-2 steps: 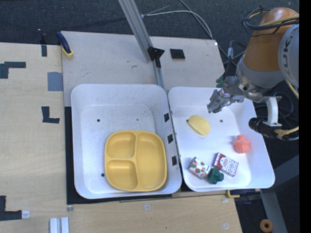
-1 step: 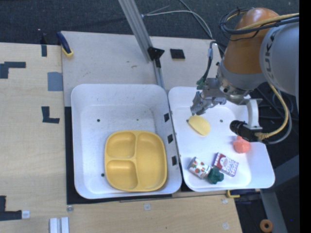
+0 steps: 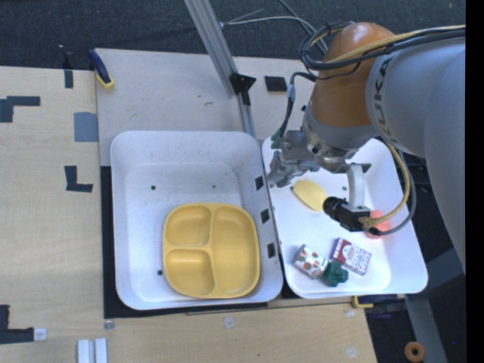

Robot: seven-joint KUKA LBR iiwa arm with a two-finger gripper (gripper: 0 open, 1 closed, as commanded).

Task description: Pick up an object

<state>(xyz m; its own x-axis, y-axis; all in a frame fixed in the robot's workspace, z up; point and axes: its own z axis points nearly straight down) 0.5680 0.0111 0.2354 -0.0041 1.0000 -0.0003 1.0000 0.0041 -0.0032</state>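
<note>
My gripper (image 3: 281,170) hangs low over the far left corner of the right bin (image 3: 407,267), close to the wall between the two bins. A pale yellow lump (image 3: 308,194) lies in that bin just right of and below the gripper. Nearer the front of the same bin lie a small red and white carton (image 3: 309,261), a green object (image 3: 335,275) and a red and white packet (image 3: 352,256). Nothing shows in the gripper's grasp.
The left bin (image 3: 125,203) bears a yellow divided plate (image 3: 211,249) in its front half. A black cylinder (image 3: 344,212) on the arm's wrist, with a cable loop, hangs over the right bin's middle. A slanted metal post (image 3: 219,44) rises behind the bins.
</note>
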